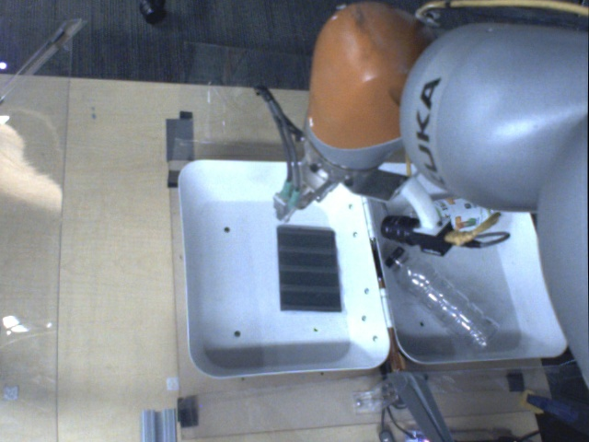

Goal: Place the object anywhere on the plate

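The gripper [287,201] hung just beyond the far edge of the dark ribbed plate [309,267]. It was small and blurred, so its state could not be told. The clear bottle [449,307], faint against the white, lay right of the plate in the neighbouring bin [543,339], which the arm partly covered.

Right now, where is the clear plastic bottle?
The clear bottle lies slantwise in the view's right bin, apart from the dark ribbed plate in the left bin.
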Tool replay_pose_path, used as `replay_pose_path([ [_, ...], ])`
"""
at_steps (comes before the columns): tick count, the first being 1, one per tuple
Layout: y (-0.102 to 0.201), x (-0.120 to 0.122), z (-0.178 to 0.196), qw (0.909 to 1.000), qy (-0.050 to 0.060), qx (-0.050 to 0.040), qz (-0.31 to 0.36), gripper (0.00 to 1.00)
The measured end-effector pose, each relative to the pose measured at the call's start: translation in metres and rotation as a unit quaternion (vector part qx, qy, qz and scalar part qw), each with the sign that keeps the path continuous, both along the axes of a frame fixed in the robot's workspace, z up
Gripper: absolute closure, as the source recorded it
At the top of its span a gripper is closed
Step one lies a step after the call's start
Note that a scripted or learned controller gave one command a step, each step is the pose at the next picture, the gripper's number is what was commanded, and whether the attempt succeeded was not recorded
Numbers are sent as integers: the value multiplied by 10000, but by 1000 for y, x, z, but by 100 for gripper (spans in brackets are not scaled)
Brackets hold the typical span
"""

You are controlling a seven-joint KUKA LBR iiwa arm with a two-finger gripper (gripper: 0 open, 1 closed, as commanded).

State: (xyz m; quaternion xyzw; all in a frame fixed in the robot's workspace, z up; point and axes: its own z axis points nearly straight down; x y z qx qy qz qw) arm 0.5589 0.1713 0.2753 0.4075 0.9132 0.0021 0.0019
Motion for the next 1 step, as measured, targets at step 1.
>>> replay_pose_path([
  [1, 36, 34, -167, 9990, 20, -2, -445, 100],
])
